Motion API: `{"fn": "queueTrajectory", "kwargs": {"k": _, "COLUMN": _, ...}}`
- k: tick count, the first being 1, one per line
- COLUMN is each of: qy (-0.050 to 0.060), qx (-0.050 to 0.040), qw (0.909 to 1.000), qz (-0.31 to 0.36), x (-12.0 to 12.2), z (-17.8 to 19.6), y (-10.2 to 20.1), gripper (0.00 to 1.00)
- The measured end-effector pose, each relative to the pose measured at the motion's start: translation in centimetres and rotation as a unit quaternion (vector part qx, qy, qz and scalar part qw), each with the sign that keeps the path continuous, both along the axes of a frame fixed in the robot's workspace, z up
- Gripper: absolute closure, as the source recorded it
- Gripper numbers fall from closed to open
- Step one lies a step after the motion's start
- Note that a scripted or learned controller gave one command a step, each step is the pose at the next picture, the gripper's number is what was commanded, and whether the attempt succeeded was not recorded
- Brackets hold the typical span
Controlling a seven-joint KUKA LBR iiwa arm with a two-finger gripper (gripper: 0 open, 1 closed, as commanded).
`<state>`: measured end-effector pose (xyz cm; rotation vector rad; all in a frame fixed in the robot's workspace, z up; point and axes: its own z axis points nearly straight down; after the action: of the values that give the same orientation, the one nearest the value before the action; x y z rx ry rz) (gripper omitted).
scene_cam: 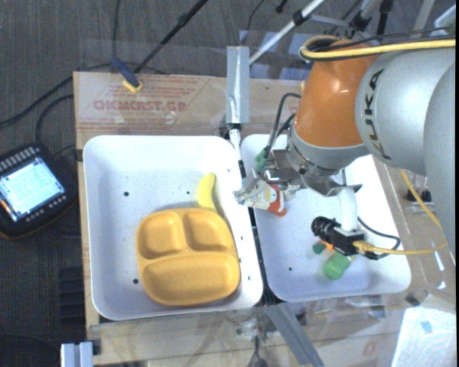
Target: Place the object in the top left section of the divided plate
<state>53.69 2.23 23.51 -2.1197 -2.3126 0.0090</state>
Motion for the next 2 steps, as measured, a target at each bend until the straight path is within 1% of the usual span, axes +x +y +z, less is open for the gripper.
{"fn": "queueTrajectory", "kwargs": {"k": 1, "qy": -0.001, "qx": -0.0005, "qw": 1.0, "qz": -0.001, "x": 1.5, "z": 2.4, "y": 9.0, "gripper": 1.0}}
{"fn": "queueTrajectory", "kwargs": {"k": 2, "qy": 0.001, "qx": 0.0, "qw": 0.9996, "qz": 0.028, "x": -2.1, "z": -5.5, "y": 5.1, "gripper": 1.0}}
